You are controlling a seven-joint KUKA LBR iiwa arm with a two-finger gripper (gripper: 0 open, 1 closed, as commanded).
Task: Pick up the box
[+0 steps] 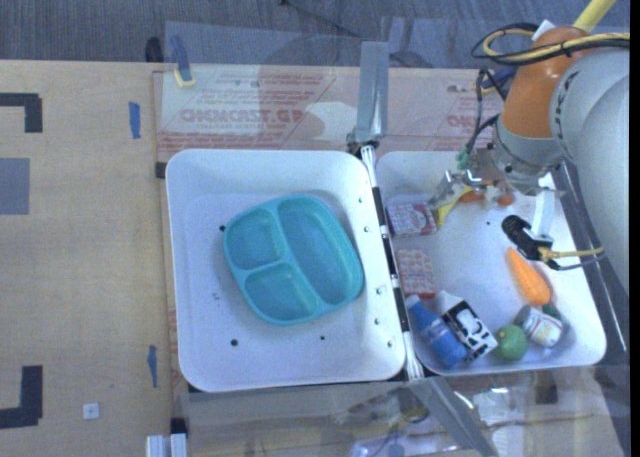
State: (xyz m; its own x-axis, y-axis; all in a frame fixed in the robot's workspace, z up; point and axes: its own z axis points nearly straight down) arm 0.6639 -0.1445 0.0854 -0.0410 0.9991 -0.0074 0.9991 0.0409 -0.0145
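Hovering over the upper part of the right bin (590,340), the end effector (462,183) hangs from the grey arm (590,115), which reaches in from the right with its orange band (535,95) above the wrist. Whether its fingers are apart or together I cannot tell; they are small and blurred against the white bin. A box (411,216), pinkish with a printed face, lies just below and left of it, near the divider between the bins. A second, similar packet (414,267) lies below that. Lower down sit a blue bottle (436,330), a black-and-white item (469,329), a green ball (511,342) and a carrot (529,278). The left bin (200,345) holds a teal divided plate (292,257).
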